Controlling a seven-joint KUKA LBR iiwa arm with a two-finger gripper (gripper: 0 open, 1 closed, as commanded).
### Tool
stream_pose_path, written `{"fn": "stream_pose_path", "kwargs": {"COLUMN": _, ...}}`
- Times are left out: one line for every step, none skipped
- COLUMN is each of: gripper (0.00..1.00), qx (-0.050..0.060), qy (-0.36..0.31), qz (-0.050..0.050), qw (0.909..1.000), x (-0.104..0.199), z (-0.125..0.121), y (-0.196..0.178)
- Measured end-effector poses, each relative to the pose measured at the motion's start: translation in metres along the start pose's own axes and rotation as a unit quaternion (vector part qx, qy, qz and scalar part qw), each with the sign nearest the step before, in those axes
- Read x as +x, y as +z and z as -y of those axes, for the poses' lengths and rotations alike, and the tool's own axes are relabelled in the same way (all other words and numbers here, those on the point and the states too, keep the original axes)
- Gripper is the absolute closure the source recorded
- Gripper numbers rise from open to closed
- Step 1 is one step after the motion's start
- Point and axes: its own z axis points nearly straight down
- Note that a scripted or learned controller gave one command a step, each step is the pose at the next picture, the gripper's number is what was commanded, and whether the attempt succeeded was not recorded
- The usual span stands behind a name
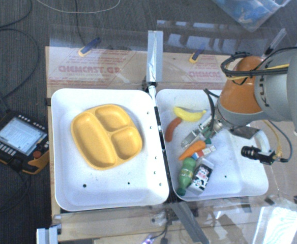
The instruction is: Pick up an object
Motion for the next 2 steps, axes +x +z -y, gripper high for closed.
{"fn": "stream_pose_path", "kwargs": {"gripper": 0.0, "qx": 0.002, "qy": -0.026, "qz": 0.001, "qw": 0.9997, "x": 0.012, "z": 0.006, "y": 0.01}}
{"fn": "stream_pose_path", "kwargs": {"gripper": 1.0, "qx": 0.0, "qy": -0.026, "qz": 0.001, "qw": 0.9997, "x": 0.012, "z": 0.004, "y": 0.0}}
